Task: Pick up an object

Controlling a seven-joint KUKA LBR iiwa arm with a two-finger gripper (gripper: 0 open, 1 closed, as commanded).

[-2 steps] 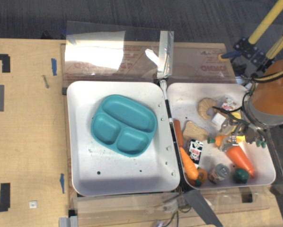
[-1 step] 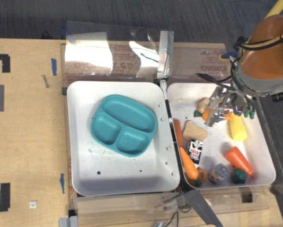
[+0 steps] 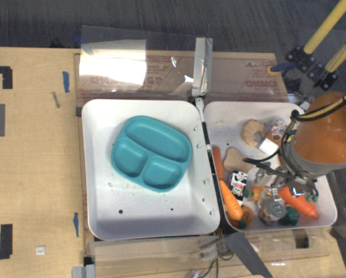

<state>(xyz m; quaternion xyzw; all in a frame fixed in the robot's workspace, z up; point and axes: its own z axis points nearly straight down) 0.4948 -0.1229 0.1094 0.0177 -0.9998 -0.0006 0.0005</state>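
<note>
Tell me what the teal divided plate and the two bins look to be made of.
Teal divided plate: likely molded plastic, with a smooth, even, matte color and rounded compartments. Left bin and right bin: probably white plastic or painted metal; a soft sheen and scuffed specks show, so the look leaves it open.

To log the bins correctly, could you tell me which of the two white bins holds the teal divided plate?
The left bin holds the teal plate; the right bin holds carrots and small toys.

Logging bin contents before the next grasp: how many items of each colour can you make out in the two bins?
Teal divided plastic plate: 1
Orange carrot-shaped toys: 2
Tan shell-shaped toy: 1
Black-and-white small toy: 1
Total clearly seen: 5; clutter under the gripper is uncountable.
</note>
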